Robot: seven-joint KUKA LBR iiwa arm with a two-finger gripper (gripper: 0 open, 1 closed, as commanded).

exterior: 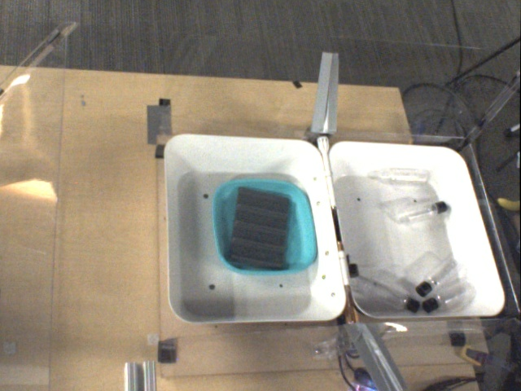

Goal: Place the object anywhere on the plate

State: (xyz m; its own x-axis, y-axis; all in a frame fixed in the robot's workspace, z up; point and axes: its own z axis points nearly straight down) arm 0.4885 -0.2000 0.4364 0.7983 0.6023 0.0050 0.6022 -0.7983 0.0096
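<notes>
From above, the wooden bench (81, 243) bears two shallow white bins set side by side, their inner rims touching along a seam that runs from 12 to 6 o'clock. The left bin (183, 218) holds a turquoise plate (303, 218), squarish with rounded corners, sitting a little toward 3 o'clock of that bin's middle. A dark grey ridged block (260, 228) lies flat on the plate, fully inside its rim, its long side running roughly from 12 to 6 o'clock with a slight tilt, its ribs crossing from 9 to 3 o'clock. The right bin (480, 243) carries several clear plastic tubes with dark caps: one capped tube (423, 211) lies near the bin's middle toward 3 o'clock, and a cluster of tubes (427, 292) gathers in the corner at 5 o'clock, with the dark caps close together. A grey metal bar (326, 92) stands at 12 o'clock of the seam between the bins. Dark carpet (203, 15) fills the far side at 12 o'clock.
</notes>
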